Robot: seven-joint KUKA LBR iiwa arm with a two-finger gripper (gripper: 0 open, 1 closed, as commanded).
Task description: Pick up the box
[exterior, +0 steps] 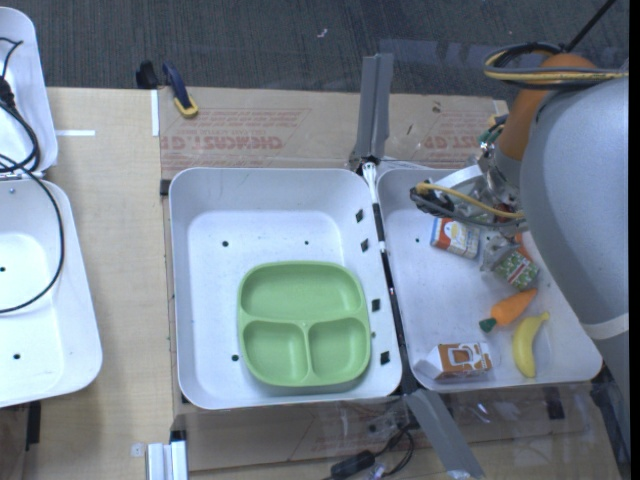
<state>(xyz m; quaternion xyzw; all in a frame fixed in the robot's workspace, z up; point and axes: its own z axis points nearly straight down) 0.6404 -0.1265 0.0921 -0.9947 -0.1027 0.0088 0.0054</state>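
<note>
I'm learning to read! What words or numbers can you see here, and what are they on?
Nothing here can be read for sure.
Red print on the cardboard sheet at the back: upside down, too blurred to read.
Front box: label too small to read.
Back box: label too small to read.
Green packet: too blurred to read.

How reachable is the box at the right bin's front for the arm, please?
Probably yes: the box lies apart from the banana, nothing on top, and the arm is over that bin.
</note>
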